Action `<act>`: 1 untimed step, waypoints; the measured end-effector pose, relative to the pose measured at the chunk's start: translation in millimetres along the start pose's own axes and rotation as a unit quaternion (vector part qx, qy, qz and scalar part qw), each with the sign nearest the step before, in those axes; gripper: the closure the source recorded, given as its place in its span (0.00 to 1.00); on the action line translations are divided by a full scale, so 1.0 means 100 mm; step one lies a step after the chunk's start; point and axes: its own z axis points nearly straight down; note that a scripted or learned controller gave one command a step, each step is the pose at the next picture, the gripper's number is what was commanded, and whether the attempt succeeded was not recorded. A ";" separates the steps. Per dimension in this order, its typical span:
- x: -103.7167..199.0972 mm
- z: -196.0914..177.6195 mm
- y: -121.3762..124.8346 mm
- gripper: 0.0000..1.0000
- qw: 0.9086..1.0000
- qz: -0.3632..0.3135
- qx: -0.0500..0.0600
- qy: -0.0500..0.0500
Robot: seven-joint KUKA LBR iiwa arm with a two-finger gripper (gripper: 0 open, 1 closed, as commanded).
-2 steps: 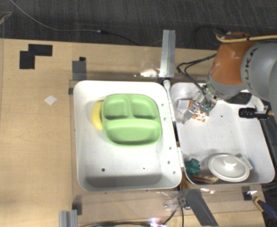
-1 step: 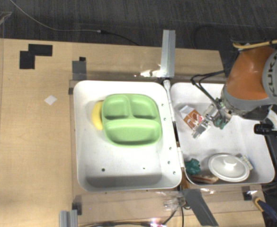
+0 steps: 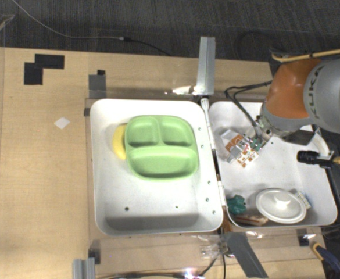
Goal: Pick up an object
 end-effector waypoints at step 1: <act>-0.02 -0.14 0.03 1.00 1.000 -0.003 -0.003 -0.004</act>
